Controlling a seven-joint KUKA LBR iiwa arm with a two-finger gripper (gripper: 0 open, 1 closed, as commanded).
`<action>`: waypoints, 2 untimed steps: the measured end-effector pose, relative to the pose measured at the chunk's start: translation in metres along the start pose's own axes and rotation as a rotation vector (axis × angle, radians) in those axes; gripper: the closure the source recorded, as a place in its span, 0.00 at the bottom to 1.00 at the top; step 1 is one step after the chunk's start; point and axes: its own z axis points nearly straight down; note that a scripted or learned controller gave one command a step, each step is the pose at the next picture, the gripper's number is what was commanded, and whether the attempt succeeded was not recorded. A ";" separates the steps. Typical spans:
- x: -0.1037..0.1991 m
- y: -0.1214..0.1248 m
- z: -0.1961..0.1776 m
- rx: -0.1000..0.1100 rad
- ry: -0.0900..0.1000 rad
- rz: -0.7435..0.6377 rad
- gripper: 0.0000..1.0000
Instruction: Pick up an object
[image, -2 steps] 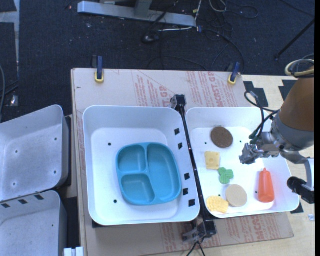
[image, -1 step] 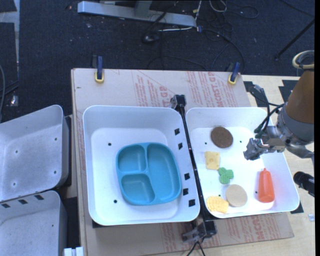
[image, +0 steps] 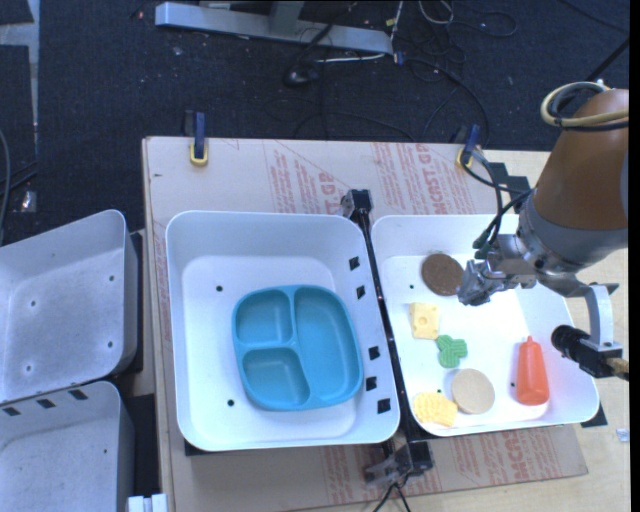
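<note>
1. Status: I read the pick as not done. Nothing visibly lifted; every object I can see lies on the floor of the right white bin (image: 570, 395).
2. The gripper (image: 472, 288) sits low in the far part of that bin, just right of the brown round disc (image: 441, 273), which looks like a toy cookie. Close to touching it, can't confirm contact.
3. Gripper state: cannot tell from this angle. It's a dark cluster against the bin and I won't guess. I see no object in it.
4. Likely target, my judgement: the brown disc, being nearest. Left to do: close on it, lift clear, confirm it comes up.
5. Count, right bin, six items:
   - 1 brown round disc, far side
   - 1 pale yellow cheese-like wedge with holes (image: 426, 320), left of centre
   - 1 small green knobbly plastic piece (image: 452, 350), just near of the wedge
   - 1 tan round disc (image: 473, 391), near side
   - 1 yellow ridged piece, corn-like (image: 435, 408), near left corner, beside the tan disc
   - 1 orange-red bottle-shaped toy (image: 531, 371), right side, well apart from the rest
6. Left white bin (image: 200, 250): 1 blue three-compartment plastic tray (image: 296, 346), nothing in its compartments.
7. Bins: 2, side by side. Arm: 1, entering from the right.
</note>
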 end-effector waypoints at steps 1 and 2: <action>0.049 0.014 0.008 0.002 0.000 0.000 1.00; 0.106 0.039 0.017 0.000 0.000 0.000 1.00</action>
